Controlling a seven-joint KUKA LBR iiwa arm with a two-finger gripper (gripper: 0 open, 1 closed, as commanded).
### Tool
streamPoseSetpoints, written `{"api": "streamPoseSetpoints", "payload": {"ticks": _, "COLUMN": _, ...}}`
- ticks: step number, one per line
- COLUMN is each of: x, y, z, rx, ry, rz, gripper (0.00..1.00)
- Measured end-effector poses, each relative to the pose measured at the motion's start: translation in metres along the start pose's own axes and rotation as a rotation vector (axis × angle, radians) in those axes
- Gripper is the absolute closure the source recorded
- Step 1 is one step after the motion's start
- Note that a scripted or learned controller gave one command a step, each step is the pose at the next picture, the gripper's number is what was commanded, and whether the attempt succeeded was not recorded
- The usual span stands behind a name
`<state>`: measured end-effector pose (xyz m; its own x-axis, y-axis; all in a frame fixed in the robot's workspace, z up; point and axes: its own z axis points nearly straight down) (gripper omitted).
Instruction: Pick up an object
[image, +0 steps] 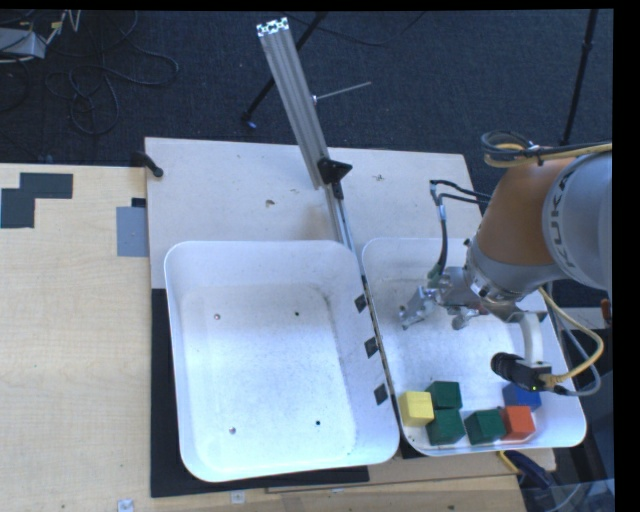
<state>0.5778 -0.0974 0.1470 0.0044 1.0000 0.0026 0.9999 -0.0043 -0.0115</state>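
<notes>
Arm (545, 225): reaching in from the right, its grey body and orange band hanging over the right bin's far half.
Gripper (420, 310): hovering above the bare floor of the right bin, pointing toward the divider between the bins; whether it is spread or pressed together I cannot tell, and nothing is showing between its tips.
Right bin (400, 262): sitting beside the left bin, holding all the blocks in its near corner.
Yellow block (417, 406): lying nearest the divider, at the left end of the cluster.
Green blocks: one (445, 393) sitting just behind the yellow block, another (446, 427) just in front of it, a third (484, 427) lying to their right.
Orange block (518, 421): resting against the third green block, at the near right corner.
Blue block (521, 396): sitting just behind the orange one, partly under a black fitting on the arm.
Blocks and gripper: staying well apart, no contact.
Left bin (200, 262): lying on the surface, its white floor showing a few dark specks.
Metal rail (298, 105): rising at a slant from between the bins toward the far edge.
</notes>
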Motion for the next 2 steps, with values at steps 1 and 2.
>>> {"api": "streamPoseSetpoints", "payload": {"ticks": 1, "x": -0.0005, "y": 0.0009, "z": 0.0564, "rx": -0.013, "ry": -0.003, "rz": -0.003, "gripper": 0.00}}
{"api": "streamPoseSetpoints", "payload": {"ticks": 2, "x": -0.0013, "y": 0.0012, "z": 0.0549, "rx": -0.014, "ry": -0.002, "rz": 0.001, "gripper": 0.00}}
